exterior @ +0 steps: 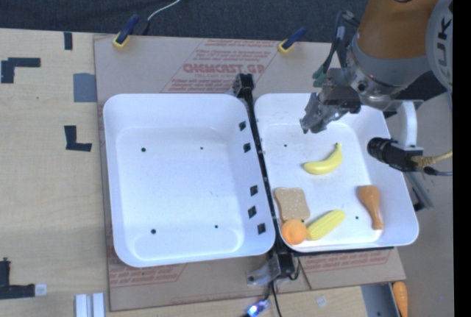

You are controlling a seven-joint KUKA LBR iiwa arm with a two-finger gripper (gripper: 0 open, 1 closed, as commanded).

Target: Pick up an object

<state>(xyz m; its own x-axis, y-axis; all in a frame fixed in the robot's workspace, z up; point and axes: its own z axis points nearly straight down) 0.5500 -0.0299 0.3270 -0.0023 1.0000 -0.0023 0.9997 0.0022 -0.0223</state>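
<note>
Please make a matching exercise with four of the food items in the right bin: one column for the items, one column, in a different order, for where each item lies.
Items:
1. banana
2. bread slice
3. corn cob
4. drumstick

Places:
A. near the bin's right wall
B. closest to the gripper
C. beside the divider, just above the orange
D. by the front wall, right of the orange

Pairs: 1-B, 2-C, 3-D, 4-A
</note>
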